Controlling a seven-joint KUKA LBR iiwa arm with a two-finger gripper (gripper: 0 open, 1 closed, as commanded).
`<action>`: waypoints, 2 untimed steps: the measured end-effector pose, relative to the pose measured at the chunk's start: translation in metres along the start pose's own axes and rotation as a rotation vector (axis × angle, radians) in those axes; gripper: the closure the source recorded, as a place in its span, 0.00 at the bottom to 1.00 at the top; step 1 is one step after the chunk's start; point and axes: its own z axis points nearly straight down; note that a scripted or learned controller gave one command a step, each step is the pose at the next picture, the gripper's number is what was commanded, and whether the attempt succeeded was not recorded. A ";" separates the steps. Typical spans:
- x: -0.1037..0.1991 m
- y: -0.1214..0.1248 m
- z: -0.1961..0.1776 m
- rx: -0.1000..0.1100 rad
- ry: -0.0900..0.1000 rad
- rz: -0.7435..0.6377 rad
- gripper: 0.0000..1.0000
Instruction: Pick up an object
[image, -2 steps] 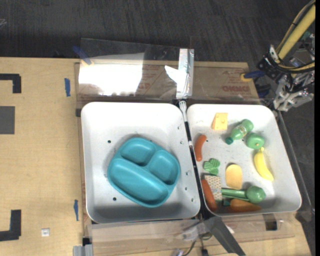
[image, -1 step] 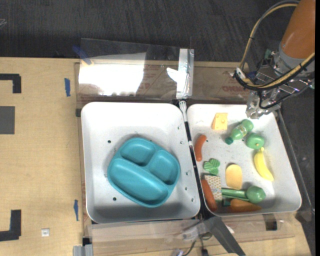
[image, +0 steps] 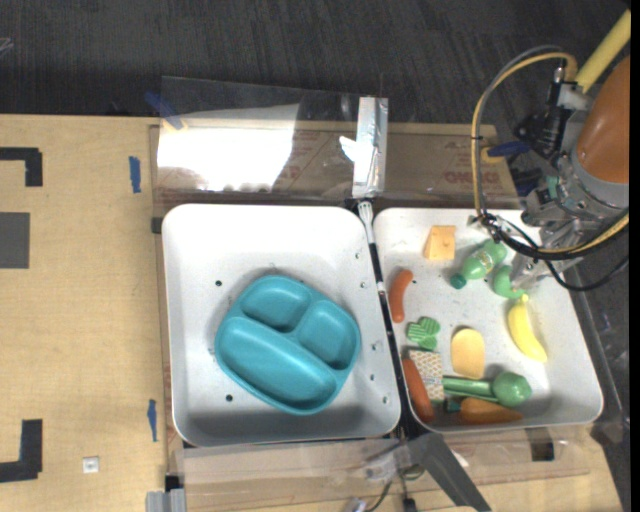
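My gripper (image: 527, 270) hangs low over the back right part of the right bin (image: 580, 375), under the orange wrist band and a tangle of cables. Just left of it lies a green bottle (image: 476, 264), and a small green piece (image: 503, 286) sits right beside the gripper's tip. A yellow banana (image: 526, 331) lies just in front of it. Whether the gripper touches the small green piece is unclear.
The right bin also holds an orange cheese block (image: 439, 243), a red sausage (image: 399, 295), a green leafy piece (image: 424, 331), a yellow oval (image: 467, 351), a green round-headed stick (image: 490, 386) and a carrot (image: 485, 407). A teal divided plate (image: 288, 340) lies in the left bin (image: 190, 250).
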 end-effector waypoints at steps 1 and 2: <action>-0.018 0.039 0.114 -0.005 -0.003 -0.282 1.00; -0.009 0.027 -0.034 0.009 0.004 -0.228 1.00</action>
